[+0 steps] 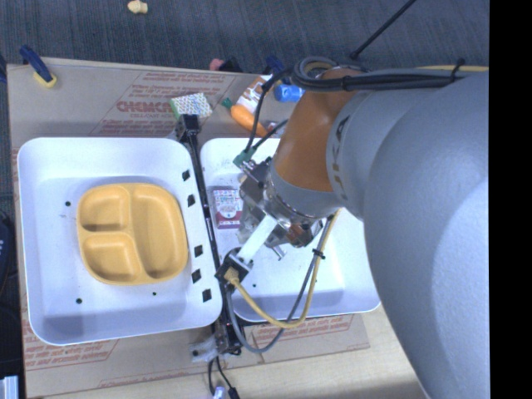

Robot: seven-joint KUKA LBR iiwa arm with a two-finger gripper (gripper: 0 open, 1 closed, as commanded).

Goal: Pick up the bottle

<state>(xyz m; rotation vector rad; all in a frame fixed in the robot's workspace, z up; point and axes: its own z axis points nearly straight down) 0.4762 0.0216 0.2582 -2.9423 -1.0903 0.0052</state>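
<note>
Gripper (274,223): over right bin (353,293), state unclear | cardboard bench (125,98) | dark carpet floor (166,15)

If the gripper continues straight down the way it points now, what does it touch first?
Probably the white floor of the right bin, near the small red packet. The gripper is mostly hidden under the arm's wrist, so depth and exact line are uncertain.

I'm looking at a robotics lab: two white bins (41,165) sit on printed cardboard (133,106), cables (274,318) trail below the bins, clamps (37,66) grip the cardboard's far edge, carpet beyond.
</note>
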